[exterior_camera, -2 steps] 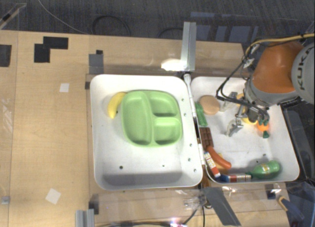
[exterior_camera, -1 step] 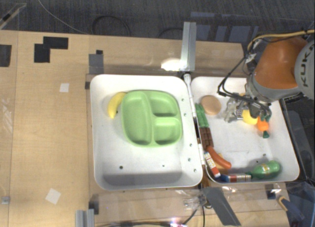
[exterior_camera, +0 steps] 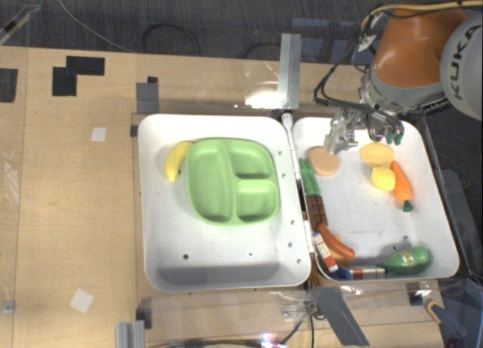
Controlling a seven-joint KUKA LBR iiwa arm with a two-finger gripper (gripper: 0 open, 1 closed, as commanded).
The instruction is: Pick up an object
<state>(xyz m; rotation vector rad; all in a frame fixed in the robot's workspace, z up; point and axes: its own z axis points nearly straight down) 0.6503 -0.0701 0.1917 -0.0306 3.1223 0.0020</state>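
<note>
Fingers of the gripper (exterior_camera: 355, 131) hung above the right bin (exterior_camera: 441, 222); whether spread or closed could not be told.

Just below lay a tan round disc (exterior_camera: 324, 162), probably light, stiff toy food; its flat shape suggested pinching across the edges. A yellow lemon (exterior_camera: 383, 179) and orange carrot (exterior_camera: 401, 182) sat beside.

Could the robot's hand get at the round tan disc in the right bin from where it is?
Probably yes. The hand hangs just above and right of the round tan disc, which lies flat with bare floor of the right white bin around it; nothing covers it.
</note>
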